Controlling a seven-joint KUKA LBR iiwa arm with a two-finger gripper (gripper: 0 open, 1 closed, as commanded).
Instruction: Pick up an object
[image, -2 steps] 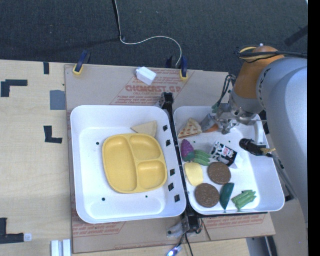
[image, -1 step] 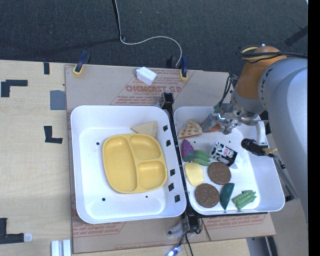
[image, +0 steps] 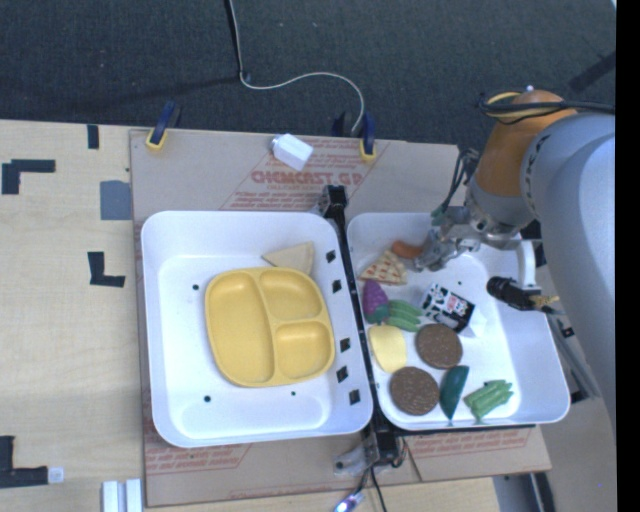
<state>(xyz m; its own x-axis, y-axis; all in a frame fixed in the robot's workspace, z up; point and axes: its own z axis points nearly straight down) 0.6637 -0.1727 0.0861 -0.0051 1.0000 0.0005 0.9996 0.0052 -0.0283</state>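
Observation:
My gripper (image: 434, 252) hangs low over the back of the right bin (image: 530, 345), below the orange wrist band. It is just right of a small orange piece (image: 404, 247) and a tan waffle-like wedge (image: 384, 268). Nothing shows in its grasp. In front of it lie a black-and-white packet (image: 447, 306), a purple grape bunch (image: 374, 297), a green vegetable (image: 403, 315), a pale yellow piece (image: 388, 347), two brown discs (image: 438, 345) (image: 413, 390), a teal piece (image: 453, 388) and green pods (image: 488, 396).
The left bin (image: 170, 300) holds a yellow divided plate (image: 270, 325) and a tan wedge (image: 290, 257) at its back. A black divider (image: 345, 300) runs between the bins. A white box (image: 292, 151) and a cable lie behind them.

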